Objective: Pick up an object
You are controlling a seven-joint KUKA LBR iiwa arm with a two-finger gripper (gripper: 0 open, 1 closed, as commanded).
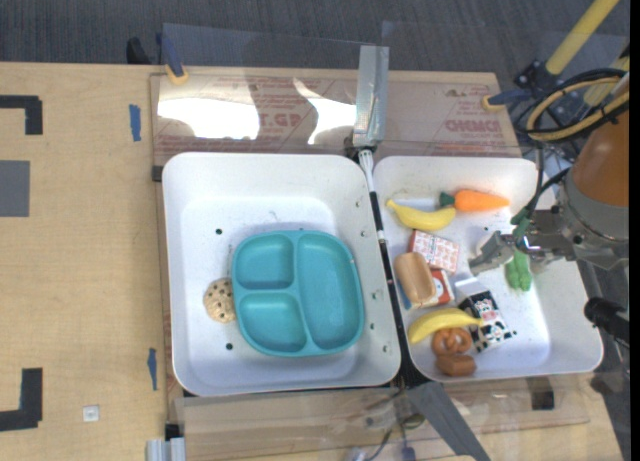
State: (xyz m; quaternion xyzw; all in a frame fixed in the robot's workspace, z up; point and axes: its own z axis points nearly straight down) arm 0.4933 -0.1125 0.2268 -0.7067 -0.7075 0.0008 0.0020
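My gripper [492,251] hangs over the middle of the right bin [570,349], reaching in from the right, with nothing visibly held. Just below its wrist lies a green vegetable [518,273]. A red-and-white packet [435,249] sits to the gripper's left, with a bread roll [415,280] below the packet. At the far end lie a carrot [481,201] and a yellow banana [421,215]. Nearer the front are a second banana [441,324], a black-and-white carton [487,318] and a brown pastry [455,360].
The left bin [190,199] holds a teal divided plate [297,291] with a cookie [219,299] beside its left edge. A metal post [371,94] stands behind the divider between the bins. Yellow and black cables [575,99] lie at the back right.
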